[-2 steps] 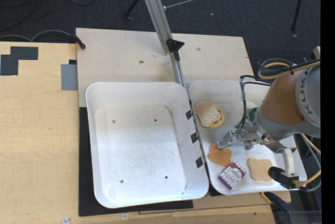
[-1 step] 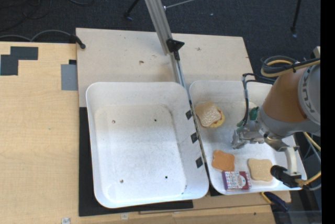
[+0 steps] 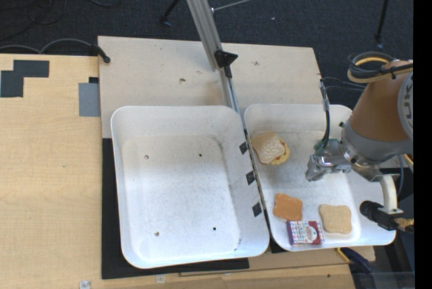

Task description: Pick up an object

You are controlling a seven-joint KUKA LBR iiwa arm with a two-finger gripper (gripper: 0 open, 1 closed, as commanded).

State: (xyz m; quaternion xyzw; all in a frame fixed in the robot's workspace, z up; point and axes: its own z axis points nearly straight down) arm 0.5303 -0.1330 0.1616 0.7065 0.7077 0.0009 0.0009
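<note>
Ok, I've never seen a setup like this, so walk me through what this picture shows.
One camera, fixed above a bench, looks down at a slant. The grey arm with an orange band is a robot reaching in from the right; its metal tool hangs over the right shallow white bin. I cannot tell whether it grips anything. That bin holds a round sandwich-like toy, an orange flat piece, a tan toast-like slice and a small purple-and-white packet. The left shallow white bin sits beside it. A slanted silver metal bar rises behind the bins.

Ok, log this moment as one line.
hand: over right white bin | holding: nothing seen | nearest: round tan bun | orange flat square: untouched
</note>
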